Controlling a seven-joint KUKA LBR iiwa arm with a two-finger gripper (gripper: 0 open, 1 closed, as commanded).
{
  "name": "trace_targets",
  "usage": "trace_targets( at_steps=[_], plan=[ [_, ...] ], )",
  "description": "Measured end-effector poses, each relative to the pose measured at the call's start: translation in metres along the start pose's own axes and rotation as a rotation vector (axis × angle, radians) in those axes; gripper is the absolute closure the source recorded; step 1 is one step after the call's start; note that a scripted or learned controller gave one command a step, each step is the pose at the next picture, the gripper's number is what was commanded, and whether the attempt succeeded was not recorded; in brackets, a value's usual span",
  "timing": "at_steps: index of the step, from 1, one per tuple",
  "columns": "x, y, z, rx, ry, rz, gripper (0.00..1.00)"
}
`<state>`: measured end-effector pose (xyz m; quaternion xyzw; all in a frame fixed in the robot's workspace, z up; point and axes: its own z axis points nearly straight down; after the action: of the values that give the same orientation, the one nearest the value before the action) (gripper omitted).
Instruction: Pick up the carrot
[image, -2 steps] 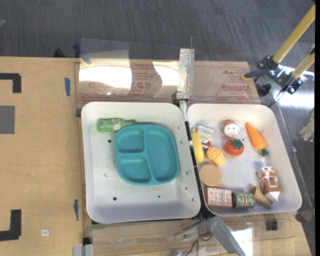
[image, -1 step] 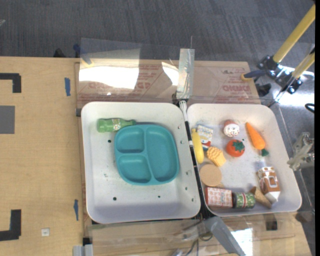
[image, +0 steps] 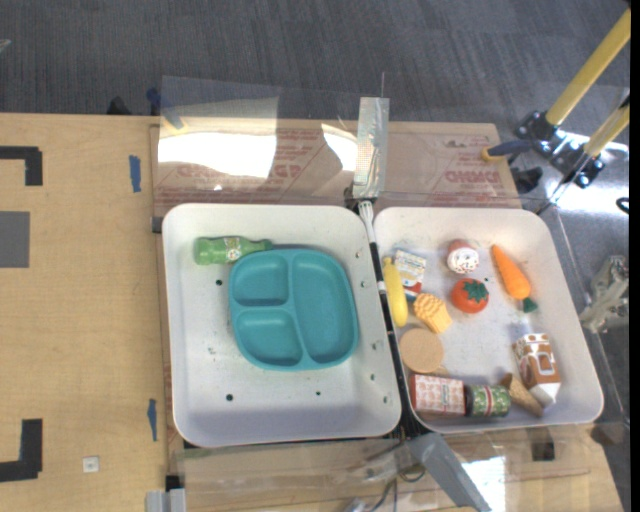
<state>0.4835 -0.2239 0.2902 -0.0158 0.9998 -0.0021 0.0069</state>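
From the overhead camera I see the carrot (image: 511, 273) in the right bin (image: 580, 345), upper right part of it, lying at a slant with its green tip toward the lower right. The tomato (image: 470, 295) sits just beside it on the left; a round white-and-red piece (image: 462, 258) is near that. The left bin (image: 185, 330) carries a teal plate (image: 294, 308) and a green bottle (image: 230, 248).

I judge the carrot to be a light, stiff toy, smooth and likely slippery, tapered, so I would grip across its thick orange middle, square to its long axis.

I cannot place the gripper against the carrot, and I cannot tell how the tool stands; the approach would come from the frame's right.
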Motion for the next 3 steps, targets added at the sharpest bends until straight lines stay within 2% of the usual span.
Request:
trace_targets(
  at_steps=[3],
  plan=[
    [-0.007, -0.001, -0.034, 0.01, -0.025, 0.001, 1.0]
  ],
)
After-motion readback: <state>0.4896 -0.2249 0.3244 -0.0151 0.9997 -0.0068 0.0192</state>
